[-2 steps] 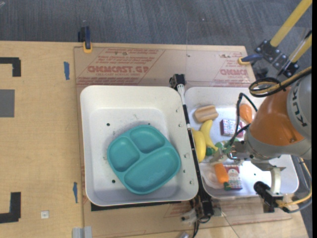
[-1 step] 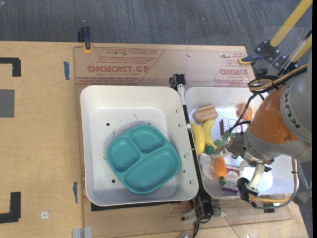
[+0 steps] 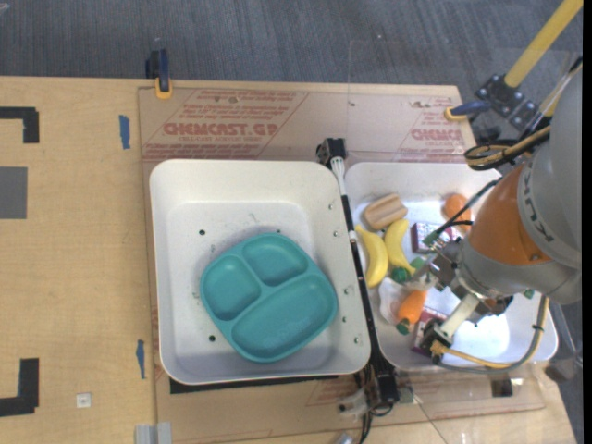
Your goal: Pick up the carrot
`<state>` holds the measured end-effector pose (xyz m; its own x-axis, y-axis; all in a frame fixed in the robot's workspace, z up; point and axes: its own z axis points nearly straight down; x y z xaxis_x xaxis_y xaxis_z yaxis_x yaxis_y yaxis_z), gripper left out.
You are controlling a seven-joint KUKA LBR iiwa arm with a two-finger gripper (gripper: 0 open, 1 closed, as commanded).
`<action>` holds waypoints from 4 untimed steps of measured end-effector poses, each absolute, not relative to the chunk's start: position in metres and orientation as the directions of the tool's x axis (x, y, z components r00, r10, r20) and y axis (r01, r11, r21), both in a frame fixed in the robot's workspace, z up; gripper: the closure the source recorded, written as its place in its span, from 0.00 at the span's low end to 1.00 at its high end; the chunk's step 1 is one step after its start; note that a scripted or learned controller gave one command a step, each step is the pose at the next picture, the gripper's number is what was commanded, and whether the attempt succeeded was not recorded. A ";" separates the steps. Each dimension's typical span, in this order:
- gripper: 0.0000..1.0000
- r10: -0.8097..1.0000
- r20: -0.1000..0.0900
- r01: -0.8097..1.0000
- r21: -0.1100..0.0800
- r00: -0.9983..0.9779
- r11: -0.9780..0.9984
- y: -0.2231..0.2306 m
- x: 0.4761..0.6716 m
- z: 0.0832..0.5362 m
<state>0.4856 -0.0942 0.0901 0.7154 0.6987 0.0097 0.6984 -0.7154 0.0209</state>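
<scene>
Down in the right bin (image 3: 546,340) the carrot (image 3: 412,306) lies near the left wall, just below two bananas (image 3: 384,250); the gripper (image 3: 442,326) hangs just right of it, and whether its claw is released or clenched I cannot tell; a teal divided plate (image 3: 268,296) sits in the left bin (image 3: 176,248).

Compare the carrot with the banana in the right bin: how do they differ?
The carrot is orange with a green end; the banana is yellow. The carrot is short and stubby; the banana is longer and curved. The carrot lies beside the arm's wrist; the banana lies nearer the bin's left wall. Both rest in the right bin.
</scene>
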 end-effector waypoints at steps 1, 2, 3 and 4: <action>1.00 0.700 0.004 0.700 0.023 0.714 -0.714 -0.096 0.485 0.100; 0.00 0.700 0.003 0.700 0.022 0.714 -0.714 -0.096 0.484 0.100; 0.00 0.404 0.010 0.404 0.010 0.915 -0.915 -0.103 0.484 0.090; 0.00 0.210 -0.002 0.210 0.003 0.978 -0.978 -0.098 0.572 0.088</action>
